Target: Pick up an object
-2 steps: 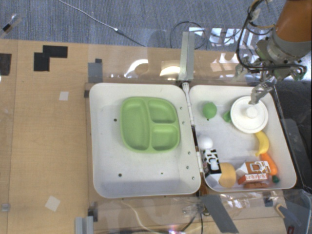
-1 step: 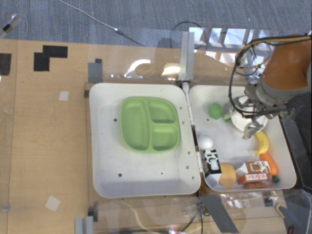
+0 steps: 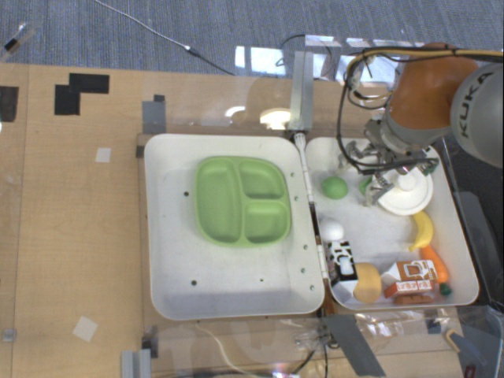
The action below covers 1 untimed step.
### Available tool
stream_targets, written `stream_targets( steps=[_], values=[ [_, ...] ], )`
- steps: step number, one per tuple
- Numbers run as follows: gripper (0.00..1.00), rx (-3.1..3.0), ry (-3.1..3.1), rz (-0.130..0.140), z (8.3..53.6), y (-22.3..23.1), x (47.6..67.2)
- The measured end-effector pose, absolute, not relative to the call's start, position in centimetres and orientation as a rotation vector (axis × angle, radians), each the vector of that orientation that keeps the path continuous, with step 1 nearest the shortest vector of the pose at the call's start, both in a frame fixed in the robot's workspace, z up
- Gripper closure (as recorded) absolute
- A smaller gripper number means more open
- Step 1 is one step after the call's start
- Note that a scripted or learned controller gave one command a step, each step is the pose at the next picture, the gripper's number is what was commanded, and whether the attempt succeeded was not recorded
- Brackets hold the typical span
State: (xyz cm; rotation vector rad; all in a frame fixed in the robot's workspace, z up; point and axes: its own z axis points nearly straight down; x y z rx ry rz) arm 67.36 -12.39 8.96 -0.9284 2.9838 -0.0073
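Pincer hangs over the upper part of the right bin, above a white dish; whether it is wide or narrow cannot be told, and nothing shows between its tips. Left bin holds a green divided plate. Right bin contents, larger to smaller: orange-and-white carton, banana, tan round object, carrot, green ball, white ball.
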Motion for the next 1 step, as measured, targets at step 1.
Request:
stream_targets(
  steps=[1],
  values=[
    [0.0, -1.066, 2.945, -0.003, 8.83, -17.3, 65.45]
  ],
)
